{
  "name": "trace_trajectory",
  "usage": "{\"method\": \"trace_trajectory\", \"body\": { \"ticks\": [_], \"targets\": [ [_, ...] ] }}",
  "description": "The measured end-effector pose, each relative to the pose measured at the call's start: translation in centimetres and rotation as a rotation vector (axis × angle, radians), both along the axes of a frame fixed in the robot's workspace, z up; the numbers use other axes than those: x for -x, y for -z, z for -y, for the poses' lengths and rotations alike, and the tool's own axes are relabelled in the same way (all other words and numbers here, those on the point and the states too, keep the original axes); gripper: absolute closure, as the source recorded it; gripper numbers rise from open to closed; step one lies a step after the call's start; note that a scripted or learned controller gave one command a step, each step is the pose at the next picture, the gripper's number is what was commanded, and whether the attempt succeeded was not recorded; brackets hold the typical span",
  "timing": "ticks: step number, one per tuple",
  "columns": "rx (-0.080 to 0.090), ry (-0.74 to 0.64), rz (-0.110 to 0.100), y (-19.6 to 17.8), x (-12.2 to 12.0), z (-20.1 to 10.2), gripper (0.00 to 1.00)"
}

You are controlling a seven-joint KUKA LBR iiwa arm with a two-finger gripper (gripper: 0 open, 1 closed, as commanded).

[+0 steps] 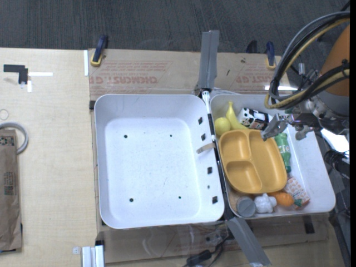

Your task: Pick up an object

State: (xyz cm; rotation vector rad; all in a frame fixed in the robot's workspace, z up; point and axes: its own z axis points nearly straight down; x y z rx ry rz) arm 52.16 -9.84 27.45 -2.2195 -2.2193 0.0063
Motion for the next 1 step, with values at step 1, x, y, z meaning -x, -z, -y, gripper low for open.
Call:
{"method": "trace_trajectory", "body": {
  "ticks": [1],
  "targets": [
    [0.003, 0.075, 0.013, 16.7, 3.84, 5.33, 0.0]
  ]
}}
